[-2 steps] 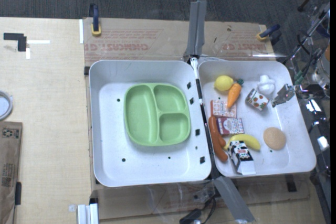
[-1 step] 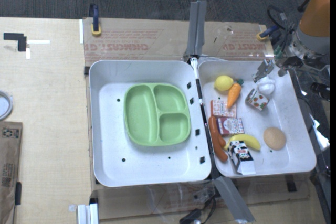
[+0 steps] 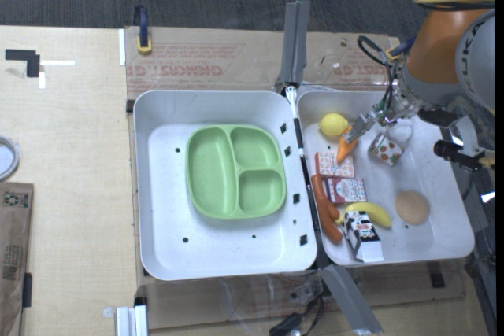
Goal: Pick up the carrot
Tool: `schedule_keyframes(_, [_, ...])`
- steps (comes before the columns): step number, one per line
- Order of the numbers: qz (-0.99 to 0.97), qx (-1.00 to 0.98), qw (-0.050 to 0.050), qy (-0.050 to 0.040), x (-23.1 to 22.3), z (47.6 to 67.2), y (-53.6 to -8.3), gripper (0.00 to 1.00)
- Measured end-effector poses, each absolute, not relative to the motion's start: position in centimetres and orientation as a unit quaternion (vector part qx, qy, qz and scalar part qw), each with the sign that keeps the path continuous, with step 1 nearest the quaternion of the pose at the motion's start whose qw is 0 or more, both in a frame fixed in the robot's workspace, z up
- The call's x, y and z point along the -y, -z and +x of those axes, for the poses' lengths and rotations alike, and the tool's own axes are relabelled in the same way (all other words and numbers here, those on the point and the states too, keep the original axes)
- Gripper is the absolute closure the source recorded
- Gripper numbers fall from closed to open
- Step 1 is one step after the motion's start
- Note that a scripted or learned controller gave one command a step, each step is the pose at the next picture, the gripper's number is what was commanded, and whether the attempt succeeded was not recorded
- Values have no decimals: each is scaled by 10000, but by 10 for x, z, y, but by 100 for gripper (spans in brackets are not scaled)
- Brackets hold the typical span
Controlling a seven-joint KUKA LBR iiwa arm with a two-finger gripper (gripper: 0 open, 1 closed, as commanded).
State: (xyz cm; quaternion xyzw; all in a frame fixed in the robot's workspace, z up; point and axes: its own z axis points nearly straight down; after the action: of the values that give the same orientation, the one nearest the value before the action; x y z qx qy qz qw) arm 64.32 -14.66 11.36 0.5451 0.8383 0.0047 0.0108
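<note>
Carrot (image 3: 345, 147) sits at about 11 o'clock in the right-hand bin (image 3: 449, 248), just below the lemon (image 3: 333, 124), and looks to you like a light, stiff, smooth toy that could slip from a loose pinch. The gripper (image 3: 356, 132) hangs at its upper end, fingers seemingly closed around the top, though you can't confirm it. Take it across the thick upper body.
</note>
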Motion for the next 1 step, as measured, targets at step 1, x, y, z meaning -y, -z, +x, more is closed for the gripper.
schedule_keyframes(1, [5615, -8274, 12, -3, 122, 628, -93, 0])
